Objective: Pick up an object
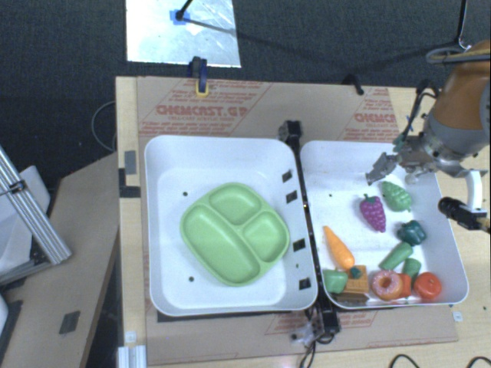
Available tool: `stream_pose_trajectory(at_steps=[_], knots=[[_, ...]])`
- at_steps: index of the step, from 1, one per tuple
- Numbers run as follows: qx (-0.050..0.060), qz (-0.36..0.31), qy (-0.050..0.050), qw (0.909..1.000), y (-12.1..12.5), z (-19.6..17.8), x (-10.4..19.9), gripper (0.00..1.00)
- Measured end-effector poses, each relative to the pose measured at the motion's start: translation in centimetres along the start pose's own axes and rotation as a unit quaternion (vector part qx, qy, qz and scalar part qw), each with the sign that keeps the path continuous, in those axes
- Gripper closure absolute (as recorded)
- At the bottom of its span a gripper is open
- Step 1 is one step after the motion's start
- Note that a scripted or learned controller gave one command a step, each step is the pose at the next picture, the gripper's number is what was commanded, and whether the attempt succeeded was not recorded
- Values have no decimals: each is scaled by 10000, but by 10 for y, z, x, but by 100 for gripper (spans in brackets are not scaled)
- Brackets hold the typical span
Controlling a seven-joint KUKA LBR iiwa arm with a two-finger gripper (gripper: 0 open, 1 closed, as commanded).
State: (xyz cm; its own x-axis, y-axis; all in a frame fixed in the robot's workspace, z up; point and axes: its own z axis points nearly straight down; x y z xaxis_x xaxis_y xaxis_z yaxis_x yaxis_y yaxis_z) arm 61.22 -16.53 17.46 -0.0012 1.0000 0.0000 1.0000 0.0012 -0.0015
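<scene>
My gripper (396, 175) hangs over the back of the right bin (337, 167), fingers spread open with nothing between them. Just below it lies a light green leafy vegetable (397, 197). A bunch of purple grapes (374, 212) sits to the left of that vegetable. Further forward are a dark teal pepper (412, 232), an orange carrot (338, 248) and a green pickle (394, 256). Along the front wall sit a pink donut (384, 284), a red tomato (427, 285) and a green piece (334, 280).
The left bin (169, 175) holds a light green divided plate (234, 233). A black divider with clips (295, 198) runs between the bins. The arm's grey body with its orange band (460, 102) rises over the right bin's back right corner.
</scene>
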Motion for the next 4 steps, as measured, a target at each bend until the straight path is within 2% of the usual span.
stream_pose_trajectory(at_steps=[1, 2, 3, 4], knots=[[11, 2, 5, 10000, -1, 62, 0, 0], [-4, 0, 8, 10000, -1, 91, 1, 0], [-27, -2, -1, 10000, 1, 78, 1, 100], [-39, -13, -6, 10000, 4, 35, 1, 100]])
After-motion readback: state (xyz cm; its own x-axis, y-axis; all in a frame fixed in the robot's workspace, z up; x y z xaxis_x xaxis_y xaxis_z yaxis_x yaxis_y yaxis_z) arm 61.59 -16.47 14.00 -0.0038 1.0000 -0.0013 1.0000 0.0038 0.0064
